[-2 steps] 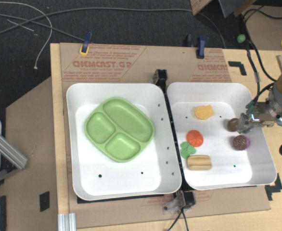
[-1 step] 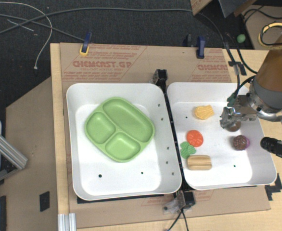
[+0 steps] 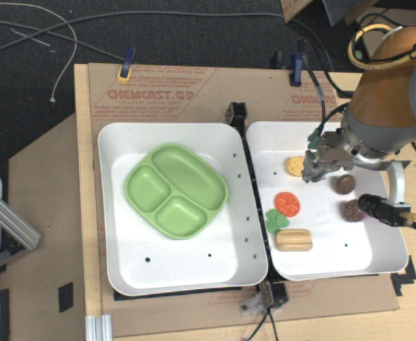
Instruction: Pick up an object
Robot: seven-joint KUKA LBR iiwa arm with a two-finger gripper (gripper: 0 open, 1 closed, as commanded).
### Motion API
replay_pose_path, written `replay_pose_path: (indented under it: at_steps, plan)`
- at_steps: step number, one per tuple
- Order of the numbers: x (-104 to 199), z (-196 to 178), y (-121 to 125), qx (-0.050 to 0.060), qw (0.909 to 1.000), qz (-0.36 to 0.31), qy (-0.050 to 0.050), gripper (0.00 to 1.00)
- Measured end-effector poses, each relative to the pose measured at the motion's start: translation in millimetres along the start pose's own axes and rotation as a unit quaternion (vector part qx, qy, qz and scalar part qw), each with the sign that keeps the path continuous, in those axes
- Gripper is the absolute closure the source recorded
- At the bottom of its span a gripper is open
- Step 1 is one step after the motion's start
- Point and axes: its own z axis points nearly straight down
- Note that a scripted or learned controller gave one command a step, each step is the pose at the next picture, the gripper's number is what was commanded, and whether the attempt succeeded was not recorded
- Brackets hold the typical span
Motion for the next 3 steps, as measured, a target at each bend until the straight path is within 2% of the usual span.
replay_pose_path:
  at_steps: [1, 2, 3]
  plan:
    - [44.7, 7.0, 0.6, 0.002, 1.0, 0.0, 0.001, 1.0]
    - [99.1, 0.1, 12.6, 0.0, 1.0, -0.001, 0.001, 1.0]
    - [148.6, 9.8, 4.5, 0.003, 1.0, 0.0, 0.001, 1.0]
